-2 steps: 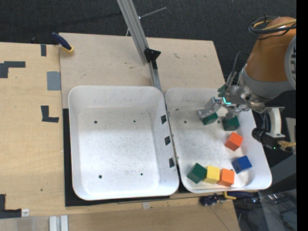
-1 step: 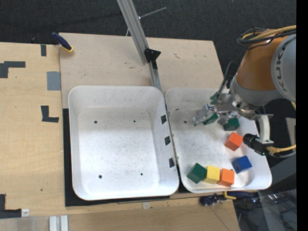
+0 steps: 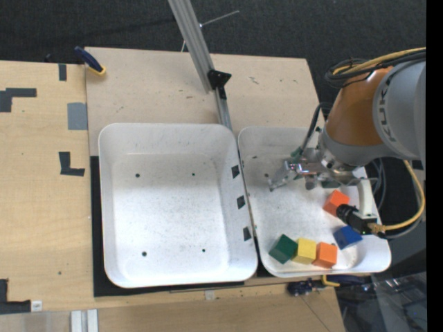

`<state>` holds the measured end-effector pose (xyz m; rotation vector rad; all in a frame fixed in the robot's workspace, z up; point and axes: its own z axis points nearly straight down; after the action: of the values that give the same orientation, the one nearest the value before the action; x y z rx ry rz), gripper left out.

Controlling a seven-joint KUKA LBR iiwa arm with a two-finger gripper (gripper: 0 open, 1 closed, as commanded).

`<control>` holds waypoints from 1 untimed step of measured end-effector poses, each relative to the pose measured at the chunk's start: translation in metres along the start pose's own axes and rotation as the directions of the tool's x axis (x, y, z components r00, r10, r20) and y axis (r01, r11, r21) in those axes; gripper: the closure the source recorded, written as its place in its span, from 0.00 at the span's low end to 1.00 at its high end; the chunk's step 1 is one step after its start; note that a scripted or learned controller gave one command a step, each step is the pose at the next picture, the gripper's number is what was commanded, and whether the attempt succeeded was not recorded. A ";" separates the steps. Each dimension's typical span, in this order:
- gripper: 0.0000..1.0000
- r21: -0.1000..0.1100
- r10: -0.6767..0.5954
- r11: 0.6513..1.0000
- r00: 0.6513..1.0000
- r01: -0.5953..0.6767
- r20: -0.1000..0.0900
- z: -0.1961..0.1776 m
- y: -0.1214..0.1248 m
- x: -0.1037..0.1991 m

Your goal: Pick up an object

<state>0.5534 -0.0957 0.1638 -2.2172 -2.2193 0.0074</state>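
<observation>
Claw (image 3: 278,180) seen over right bin (image 3: 266,144) (finger state cannot be told); orange block (image 3: 336,202) near, right of claw; green block (image 3: 282,248) below claw.

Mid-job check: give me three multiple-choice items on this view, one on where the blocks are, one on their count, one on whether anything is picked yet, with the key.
1. Where do the blocks lie?
A. left bin
B. right bin
C. on the bench

2. How many blocks show?
A. three
B. five
C. eight

3. What sits between the gripper's fingers?
A. nothing visible
B. the green block
C. the yellow block

Key:
1 B, all lie in the right bin, near its front and right side.
2 B: green block, yellow block, two orange blocks, blue block.
3 A, the gripper hovers over bare bin floor, apart from every block.
</observation>
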 end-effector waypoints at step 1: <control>0.00 0.001 0.000 1.000 1.000 0.000 0.000 0.048 0.003 -0.007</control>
<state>0.5560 -0.1024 0.1157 -2.2177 -2.2187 0.0085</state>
